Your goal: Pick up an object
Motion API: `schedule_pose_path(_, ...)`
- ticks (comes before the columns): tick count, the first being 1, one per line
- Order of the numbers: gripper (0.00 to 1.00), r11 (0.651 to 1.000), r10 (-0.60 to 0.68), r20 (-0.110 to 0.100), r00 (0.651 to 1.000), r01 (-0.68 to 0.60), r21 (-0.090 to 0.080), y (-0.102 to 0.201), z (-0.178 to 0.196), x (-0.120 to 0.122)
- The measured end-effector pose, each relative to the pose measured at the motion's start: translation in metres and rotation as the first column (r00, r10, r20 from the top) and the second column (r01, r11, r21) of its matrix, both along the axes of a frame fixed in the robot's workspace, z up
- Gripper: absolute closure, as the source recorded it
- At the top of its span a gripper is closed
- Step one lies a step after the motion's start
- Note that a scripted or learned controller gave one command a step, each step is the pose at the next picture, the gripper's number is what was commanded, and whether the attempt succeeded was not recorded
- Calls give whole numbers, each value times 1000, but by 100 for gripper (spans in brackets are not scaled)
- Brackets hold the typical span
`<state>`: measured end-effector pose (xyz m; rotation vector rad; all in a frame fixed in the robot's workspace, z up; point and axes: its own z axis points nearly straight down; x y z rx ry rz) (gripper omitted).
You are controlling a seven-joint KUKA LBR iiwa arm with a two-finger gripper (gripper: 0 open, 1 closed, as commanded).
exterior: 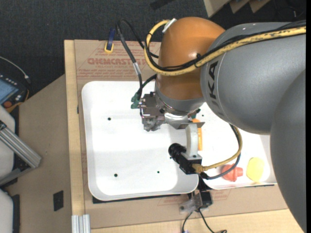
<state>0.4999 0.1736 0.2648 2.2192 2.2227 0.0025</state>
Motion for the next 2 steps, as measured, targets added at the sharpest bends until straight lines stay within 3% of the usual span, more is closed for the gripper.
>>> schedule_pose_path(2, 100, 1000, 2, 3, 1000, -2, 0, 1, 20, 0)
